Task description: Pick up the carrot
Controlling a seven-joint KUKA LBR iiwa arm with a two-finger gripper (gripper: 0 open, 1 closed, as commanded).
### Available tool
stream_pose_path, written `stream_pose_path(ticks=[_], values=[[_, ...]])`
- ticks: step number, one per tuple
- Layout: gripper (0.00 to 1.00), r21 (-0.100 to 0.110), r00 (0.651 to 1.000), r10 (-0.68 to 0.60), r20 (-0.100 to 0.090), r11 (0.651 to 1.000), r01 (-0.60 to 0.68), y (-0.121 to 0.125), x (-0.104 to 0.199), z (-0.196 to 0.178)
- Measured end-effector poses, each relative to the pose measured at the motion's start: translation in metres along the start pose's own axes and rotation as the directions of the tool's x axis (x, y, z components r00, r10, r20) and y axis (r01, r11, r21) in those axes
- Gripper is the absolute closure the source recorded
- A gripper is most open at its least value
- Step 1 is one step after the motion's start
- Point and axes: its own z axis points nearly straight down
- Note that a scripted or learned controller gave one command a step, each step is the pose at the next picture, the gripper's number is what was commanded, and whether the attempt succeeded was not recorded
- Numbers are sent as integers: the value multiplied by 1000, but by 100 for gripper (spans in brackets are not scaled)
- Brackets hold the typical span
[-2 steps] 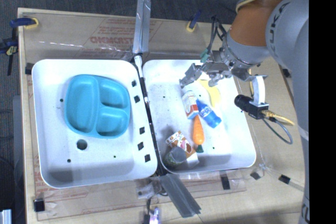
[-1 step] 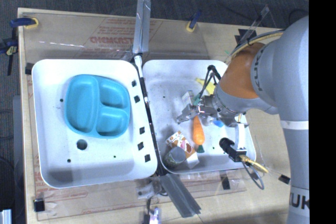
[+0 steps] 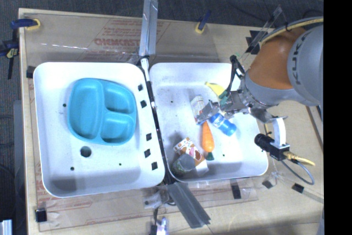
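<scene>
The grey, orange-banded arm is reaching in from the right, its gripper (image 3: 212,111) hovering just above the tapered orange carrot (image 3: 207,138) in the right white bin (image 3: 170,82); finger state indiscernible.

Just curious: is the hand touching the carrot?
Cannot tell. In the camera view the hand sits right at the carrot's upper end, beside a blue bottle, hiding any contact or gap.

A tray (image 3: 102,110) in the left bin (image 3: 49,162); the carrot (image 3: 207,137) in the right bin (image 3: 242,165).
</scene>
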Motion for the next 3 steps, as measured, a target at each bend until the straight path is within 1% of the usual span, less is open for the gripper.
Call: stream_pose_path(ticks=[1, 2, 3], values=[[0, -36, 976, -216, 18, 976, 217, -40, 34, 69], [100, -42, 975, -223, 16, 974, 224, -37, 35, 56], [100, 1, 1000, -28, -1, 1000, 28, -47, 118, -50]])
